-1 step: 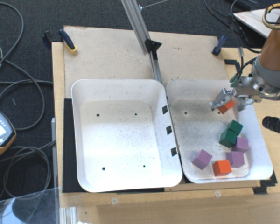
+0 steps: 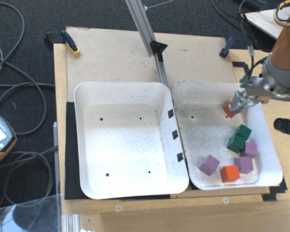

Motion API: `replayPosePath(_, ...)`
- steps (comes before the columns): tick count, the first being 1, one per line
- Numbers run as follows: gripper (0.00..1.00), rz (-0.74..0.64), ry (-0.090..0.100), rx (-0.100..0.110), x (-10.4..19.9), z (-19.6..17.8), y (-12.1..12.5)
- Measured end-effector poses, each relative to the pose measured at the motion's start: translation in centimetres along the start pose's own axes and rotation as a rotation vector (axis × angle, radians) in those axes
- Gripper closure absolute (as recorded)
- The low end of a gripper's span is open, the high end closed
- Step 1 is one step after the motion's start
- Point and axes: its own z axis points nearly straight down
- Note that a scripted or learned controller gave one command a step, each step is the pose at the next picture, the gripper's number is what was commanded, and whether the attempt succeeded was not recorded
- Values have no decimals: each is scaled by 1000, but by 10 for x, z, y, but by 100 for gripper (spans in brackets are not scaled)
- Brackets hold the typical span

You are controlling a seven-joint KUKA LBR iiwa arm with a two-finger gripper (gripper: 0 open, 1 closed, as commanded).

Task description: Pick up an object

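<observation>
My gripper hangs over the back right part of the right bin, reaching in from the right. A small red block sits between its fingertips, and the fingers are shut on it. Lower in the same bin lie a green block, an orange block and three purple blocks, all clustered near the front right corner and apart from the gripper.
The left bin stands beside the right one, with a ridge carrying black clips between them. A metal post slants up from behind the bins. Blue clamps grip the board's back corners.
</observation>
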Motion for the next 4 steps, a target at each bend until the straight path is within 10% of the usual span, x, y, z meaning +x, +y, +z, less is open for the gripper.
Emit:
replayPosePath(1,100,2,-5,-12,-18,-138,-55)
replayPosePath(3,100,-5,-1,-7,59,-150,39)
replayPosePath(4,100,-4,-4,-5,57,-159,39)
